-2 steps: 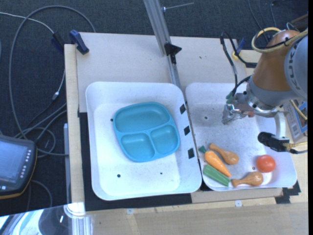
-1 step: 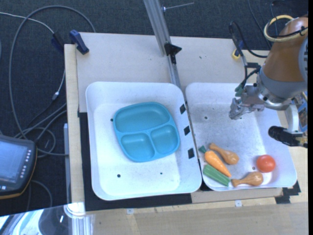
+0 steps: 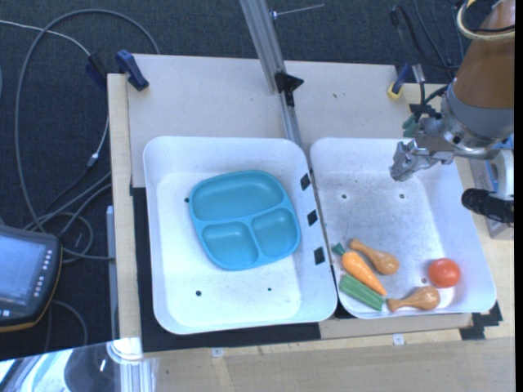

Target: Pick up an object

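Right bin point(image 3: 458, 211): carrot point(image 3: 362, 271) below hand point(image 3: 402, 167).

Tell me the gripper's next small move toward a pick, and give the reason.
Probably move the gripper toward the bin's near edge and lower it. It sits over the bare far part of the right bin, while the toy food, carrot, tomato and drumstick, is clustered at the near end.

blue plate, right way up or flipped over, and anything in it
Right way up. The blue plate lies flat in the left bin with its three compartments facing up, and nothing sits in them.
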You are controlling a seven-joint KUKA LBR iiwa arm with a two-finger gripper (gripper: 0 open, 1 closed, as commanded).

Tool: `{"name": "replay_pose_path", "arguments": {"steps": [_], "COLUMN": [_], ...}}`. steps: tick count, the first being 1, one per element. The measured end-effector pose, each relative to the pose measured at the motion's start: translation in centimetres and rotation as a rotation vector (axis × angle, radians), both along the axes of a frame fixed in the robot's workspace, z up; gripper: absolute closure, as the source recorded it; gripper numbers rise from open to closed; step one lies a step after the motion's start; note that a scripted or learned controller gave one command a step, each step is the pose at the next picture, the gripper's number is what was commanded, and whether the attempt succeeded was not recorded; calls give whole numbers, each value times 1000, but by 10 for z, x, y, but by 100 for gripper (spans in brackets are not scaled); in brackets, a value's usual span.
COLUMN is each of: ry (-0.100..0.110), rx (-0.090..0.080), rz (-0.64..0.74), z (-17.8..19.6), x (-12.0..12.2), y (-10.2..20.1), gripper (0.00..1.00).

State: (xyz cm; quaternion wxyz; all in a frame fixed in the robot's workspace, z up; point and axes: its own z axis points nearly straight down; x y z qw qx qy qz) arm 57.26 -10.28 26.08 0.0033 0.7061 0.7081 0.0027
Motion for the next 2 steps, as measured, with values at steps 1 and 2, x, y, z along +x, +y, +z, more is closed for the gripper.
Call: {"name": "replay_pose_path", "arguments": {"steps": [1, 2], "ry": [5, 8], "rx": [3, 3], "rz": [4, 5], "z": [7, 8], "x": [5, 3], "y": [55, 113], "gripper": [100, 100]}}
